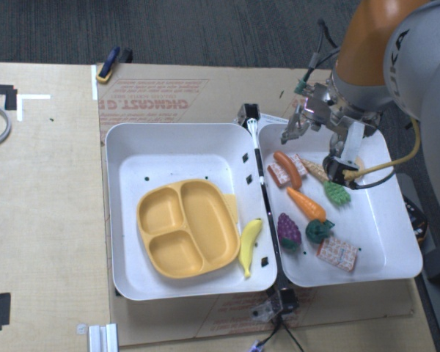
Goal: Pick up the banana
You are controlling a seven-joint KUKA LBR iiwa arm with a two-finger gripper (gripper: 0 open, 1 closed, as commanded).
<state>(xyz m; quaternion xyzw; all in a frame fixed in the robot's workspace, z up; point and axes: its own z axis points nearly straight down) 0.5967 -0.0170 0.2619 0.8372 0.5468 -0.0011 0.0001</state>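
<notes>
Banana (249, 246) is in the left bin (132, 139) beside the yellow tray (187, 227), toy food (306, 204) in the right bin (381, 249); jaws, can't tell

I note the banana (249, 246) in the left bin (125, 218), just beside the yellow tray (187, 227); gripper (299, 123) above the right bin (385, 233).

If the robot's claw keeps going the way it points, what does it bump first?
Probably the gripper meets the right bin's bare floor near its far-left corner, beside the sausage; depth is unclear.
</notes>
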